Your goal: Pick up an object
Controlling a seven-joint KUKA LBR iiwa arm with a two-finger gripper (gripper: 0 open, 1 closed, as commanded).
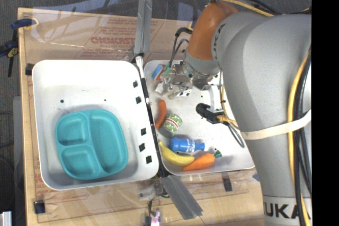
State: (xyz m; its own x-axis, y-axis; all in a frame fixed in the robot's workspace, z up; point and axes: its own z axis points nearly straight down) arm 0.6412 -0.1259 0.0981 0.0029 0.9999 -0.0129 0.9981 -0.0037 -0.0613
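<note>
From the overhead camera we see the bench [79, 26] carrying two white bins side by side. The left bin [79, 74] holds a teal divided plate [92, 143], lying flat toward its 7 o'clock corner. The grey arm [259, 71] comes in from 3 o'clock and bends down over the right bin [233, 148], where the gripper [175, 84] sits low at the bin's 12 o'clock end. Whether it is clenched or released, we can't make out, and we see nothing clearly held in it. Just at its 10 o'clock lies a small blue item [158, 72], too blurred for us to name. The other things to pick lie toward 6 o'clock of the gripper. An orange sausage-shaped piece [161, 113] lies along the bin's left wall, with a green-and-white can [172, 123] just beside it. Below them a blue bottle [186, 144] lies on its side. A banana [175, 156] and a carrot [201, 162] rest against the bin's 6 o'clock edge.
</note>
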